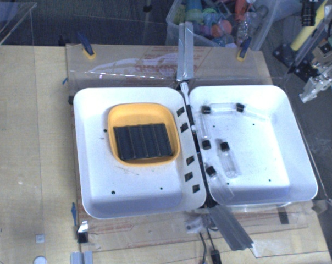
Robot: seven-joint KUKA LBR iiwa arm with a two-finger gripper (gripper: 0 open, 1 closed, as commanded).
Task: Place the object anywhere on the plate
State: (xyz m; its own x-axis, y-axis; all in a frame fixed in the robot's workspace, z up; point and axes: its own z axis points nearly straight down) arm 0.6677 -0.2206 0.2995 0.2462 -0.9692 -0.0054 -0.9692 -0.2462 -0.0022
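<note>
A yellow plate [114, 120] with rounded corners sits in the left white bin [89, 169]. A dark grey ribbed rectangular block [142, 141] lies flat on the plate, near its middle and toward its front edge. My gripper [316, 88] hangs at the far right of the camera view, above the bench outside the right bin's back right corner and far from the plate. Nothing shows in it.
The right white bin [276, 175] holds clear tubes with black caps: one along the back [223, 109], one near the middle [228, 159], plus small black pieces [206, 144] by the divider. A clear tub of colourful toys [221, 10] stands behind the bins.
</note>
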